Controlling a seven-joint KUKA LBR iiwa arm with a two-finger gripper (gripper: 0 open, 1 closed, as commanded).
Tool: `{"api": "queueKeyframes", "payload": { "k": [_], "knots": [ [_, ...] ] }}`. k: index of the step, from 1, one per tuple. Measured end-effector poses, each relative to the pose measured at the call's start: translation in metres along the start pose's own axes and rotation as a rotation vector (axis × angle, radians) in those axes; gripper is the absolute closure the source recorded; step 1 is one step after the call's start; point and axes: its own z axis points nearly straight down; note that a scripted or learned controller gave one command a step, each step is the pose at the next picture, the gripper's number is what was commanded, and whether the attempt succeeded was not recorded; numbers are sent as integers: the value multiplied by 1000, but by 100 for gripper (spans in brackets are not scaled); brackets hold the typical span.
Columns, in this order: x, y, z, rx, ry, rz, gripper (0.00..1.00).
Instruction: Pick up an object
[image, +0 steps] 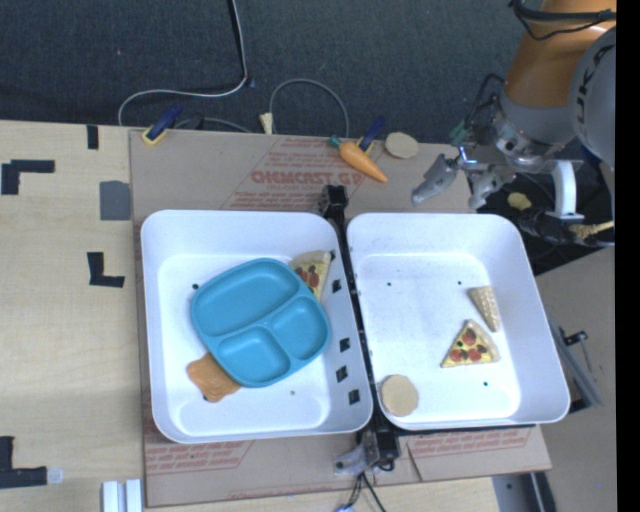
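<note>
There is one camera, fixed above the bench (60, 300) and looking down at a slant. It is far enough away to take in both white bins: the left bin (160, 300) and the right bin (530, 300) lie side by side in the middle of the picture. The far edge of the bench is at the top, the near edge at the bottom. The arm (550, 70) comes in at the upper right corner.

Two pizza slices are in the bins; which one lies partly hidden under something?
The pizza slice in the left bin, tucked under the blue plate. The right bin's slice lies fully exposed.
</note>
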Motion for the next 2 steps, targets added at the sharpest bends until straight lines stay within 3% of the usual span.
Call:
{"api": "queueKeyframes", "payload": {
  "k": [1, 2],
  "knots": [
    [-21, 7, 104, 10, 0, 2, 0],
    [-4, -53, 165, 11, 3, 3, 0]
  ]
}}
